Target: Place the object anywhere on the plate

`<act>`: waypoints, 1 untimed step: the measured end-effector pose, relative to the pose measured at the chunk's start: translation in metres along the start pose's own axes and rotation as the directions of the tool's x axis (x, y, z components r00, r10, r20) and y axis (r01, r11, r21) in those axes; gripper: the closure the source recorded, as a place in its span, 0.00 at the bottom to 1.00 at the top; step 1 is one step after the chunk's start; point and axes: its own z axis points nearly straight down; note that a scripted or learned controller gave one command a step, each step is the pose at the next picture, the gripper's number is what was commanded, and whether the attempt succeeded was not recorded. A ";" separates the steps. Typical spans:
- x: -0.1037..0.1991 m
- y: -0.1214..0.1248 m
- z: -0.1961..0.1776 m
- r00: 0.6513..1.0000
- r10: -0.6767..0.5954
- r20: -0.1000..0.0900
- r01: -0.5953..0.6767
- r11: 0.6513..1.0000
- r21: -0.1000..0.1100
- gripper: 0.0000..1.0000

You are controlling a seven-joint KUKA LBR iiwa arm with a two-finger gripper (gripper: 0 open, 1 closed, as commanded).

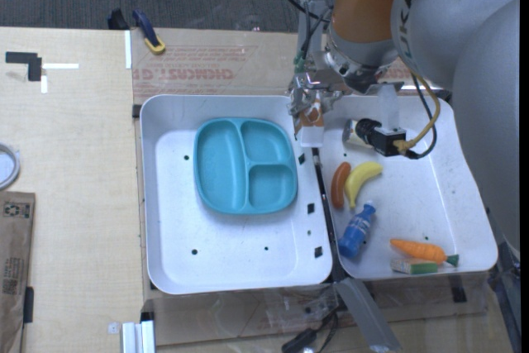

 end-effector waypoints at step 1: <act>0.000 0.000 0.000 1.000 -0.001 0.000 0.001 1.000 0.000 0.00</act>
